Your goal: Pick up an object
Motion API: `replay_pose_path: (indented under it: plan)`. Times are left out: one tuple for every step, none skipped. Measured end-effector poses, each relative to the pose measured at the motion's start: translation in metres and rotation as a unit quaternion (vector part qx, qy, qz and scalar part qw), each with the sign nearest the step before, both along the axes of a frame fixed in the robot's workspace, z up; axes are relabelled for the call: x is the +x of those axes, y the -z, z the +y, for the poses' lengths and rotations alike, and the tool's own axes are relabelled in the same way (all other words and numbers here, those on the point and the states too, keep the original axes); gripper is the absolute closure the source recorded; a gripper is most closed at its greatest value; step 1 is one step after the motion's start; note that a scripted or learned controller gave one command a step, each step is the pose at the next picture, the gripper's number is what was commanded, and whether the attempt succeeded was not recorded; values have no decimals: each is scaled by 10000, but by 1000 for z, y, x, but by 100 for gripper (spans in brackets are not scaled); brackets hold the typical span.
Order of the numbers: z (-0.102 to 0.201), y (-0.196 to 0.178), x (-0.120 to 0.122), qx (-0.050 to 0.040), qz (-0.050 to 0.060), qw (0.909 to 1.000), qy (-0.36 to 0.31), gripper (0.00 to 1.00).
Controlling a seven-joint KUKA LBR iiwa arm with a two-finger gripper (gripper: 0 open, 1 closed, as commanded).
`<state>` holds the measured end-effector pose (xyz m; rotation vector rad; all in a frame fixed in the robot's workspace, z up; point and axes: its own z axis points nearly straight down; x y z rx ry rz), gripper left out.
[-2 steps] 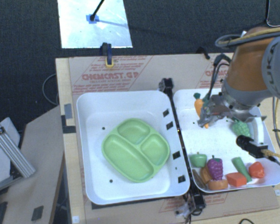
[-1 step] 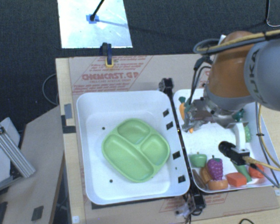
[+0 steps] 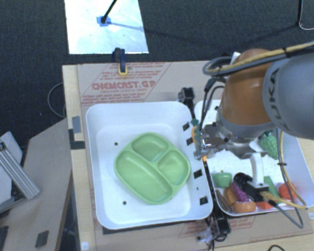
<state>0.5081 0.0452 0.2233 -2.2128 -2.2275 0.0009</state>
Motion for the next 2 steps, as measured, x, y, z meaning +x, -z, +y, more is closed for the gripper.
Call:
replay_pose_path:
  plan:
    - [58, -6, -24, 7, -4, 10000, -17, 100]
    - [50, 10, -24, -3, 0, 10000, 31, 100]
